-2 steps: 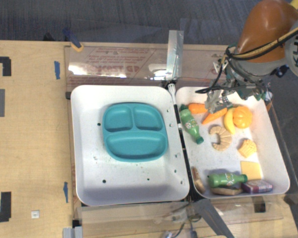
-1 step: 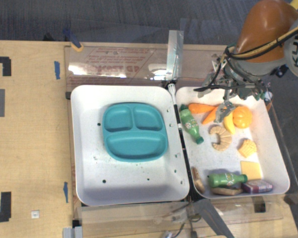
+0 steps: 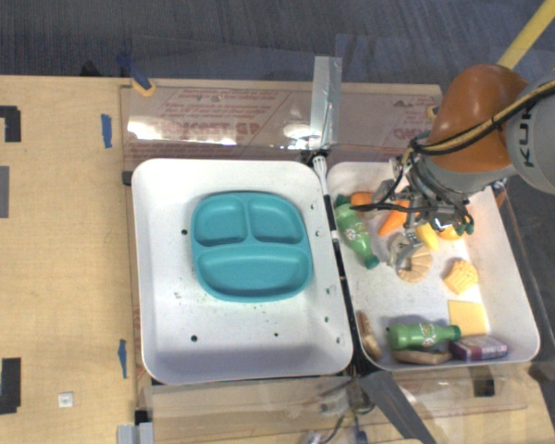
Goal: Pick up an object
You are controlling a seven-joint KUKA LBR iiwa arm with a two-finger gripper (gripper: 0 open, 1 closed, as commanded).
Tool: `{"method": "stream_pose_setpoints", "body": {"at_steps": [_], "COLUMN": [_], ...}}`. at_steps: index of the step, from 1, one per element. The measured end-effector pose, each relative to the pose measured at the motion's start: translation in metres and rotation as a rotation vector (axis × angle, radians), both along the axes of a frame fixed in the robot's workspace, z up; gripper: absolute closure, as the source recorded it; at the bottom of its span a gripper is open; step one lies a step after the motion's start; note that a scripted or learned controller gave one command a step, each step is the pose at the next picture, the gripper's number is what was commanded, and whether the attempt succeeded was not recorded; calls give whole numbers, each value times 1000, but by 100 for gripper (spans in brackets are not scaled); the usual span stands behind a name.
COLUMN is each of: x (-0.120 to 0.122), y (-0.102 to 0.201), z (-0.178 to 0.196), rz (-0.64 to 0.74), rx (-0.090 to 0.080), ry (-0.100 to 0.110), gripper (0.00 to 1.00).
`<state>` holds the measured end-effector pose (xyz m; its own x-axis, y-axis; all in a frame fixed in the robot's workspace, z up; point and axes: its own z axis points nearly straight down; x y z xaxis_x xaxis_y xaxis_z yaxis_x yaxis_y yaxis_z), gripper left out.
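Right shallow white bin [image 3: 518, 276]: green plastic bottle with white label [image 3: 355, 234] lying by the left wall; orange carrot-like piece [image 3: 390, 218]; yellow waffle-textured piece [image 3: 460, 275]; yellow block [image 3: 469, 316]; second green bottle [image 3: 422, 332] near the front. End effector [image 3: 409, 248] low among the upper items; finger spread cannot be told. Left white bin [image 3: 157, 276]: teal three-compartment plate [image 3: 252, 245].

In the right bin [image 3: 523, 331] lie small toys: a green bottle [image 3: 354, 234] on its side by the left wall, another green bottle [image 3: 424, 332] near the front, a waffle [image 3: 460, 276], a yellow block [image 3: 469, 316], a purple pack [image 3: 482, 347].
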<state>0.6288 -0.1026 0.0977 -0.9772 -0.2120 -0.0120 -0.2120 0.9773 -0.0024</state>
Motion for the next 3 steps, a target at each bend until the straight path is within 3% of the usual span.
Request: {"method": "stream_pose_setpoints", "body": {"at_steps": [1, 2, 3], "x": [3, -97, -35], "y": [2, -35, -58], "z": [12, -7, -8], "rz": [2, 128, -4], "rx": [0, -3, -1], "ry": [-10, 5, 0], "gripper": [100, 100, 100]}}
